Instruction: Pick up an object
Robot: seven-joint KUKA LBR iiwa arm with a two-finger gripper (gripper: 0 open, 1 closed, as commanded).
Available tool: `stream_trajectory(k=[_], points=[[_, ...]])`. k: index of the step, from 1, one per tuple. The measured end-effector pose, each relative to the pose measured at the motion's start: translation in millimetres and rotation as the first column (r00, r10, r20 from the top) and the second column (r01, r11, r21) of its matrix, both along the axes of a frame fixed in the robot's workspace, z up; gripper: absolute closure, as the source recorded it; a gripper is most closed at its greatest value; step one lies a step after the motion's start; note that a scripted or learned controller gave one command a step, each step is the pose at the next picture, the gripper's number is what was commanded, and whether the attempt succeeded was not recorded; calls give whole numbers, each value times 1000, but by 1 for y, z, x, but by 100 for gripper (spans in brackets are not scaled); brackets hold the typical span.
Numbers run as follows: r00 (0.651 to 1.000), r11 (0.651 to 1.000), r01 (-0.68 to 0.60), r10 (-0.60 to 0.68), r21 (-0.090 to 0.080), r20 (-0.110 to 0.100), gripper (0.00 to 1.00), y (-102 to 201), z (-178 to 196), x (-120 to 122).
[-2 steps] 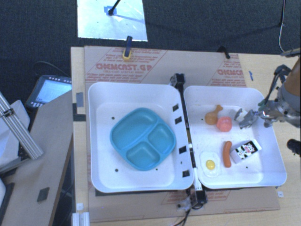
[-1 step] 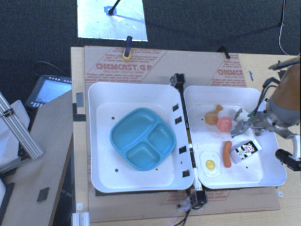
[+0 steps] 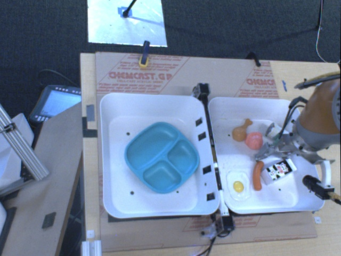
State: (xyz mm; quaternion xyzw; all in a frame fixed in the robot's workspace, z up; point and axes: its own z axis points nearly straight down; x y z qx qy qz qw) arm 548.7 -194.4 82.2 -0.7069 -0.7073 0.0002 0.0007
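left bin (image 3: 114,143) — blue tray (image 3: 161,157) | right bin (image 3: 229,111) — fried egg (image 3: 238,186), sausage (image 3: 258,175)

A robotics lab, by the look of it: a tabletop (image 3: 176,68) lined with printed cardboard carries two white bins (image 3: 114,143) clamped side by side; dark carpet lies beyond; a cable (image 3: 321,20) trails down at the right; a tablet screen (image 3: 53,104) and an aluminium rail (image 3: 21,148) sit at the left.

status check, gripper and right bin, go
Gripper low in right white bin, nothing seen held. Orange sausage, pink ball, black-and-white card close around it. Fried egg toy apart.
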Motion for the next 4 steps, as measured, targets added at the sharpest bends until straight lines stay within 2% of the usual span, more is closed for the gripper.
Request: stream_trajectory(k=[1, 3, 4], points=[[1000, 1000, 0, 0, -2, 5, 100, -1, 13, 2], [1000, 1000, -4, 4, -3, 8, 100, -6, 104, 13], [1000, 1000, -4, 4, -4, 10, 100, -8, 169, 14]])
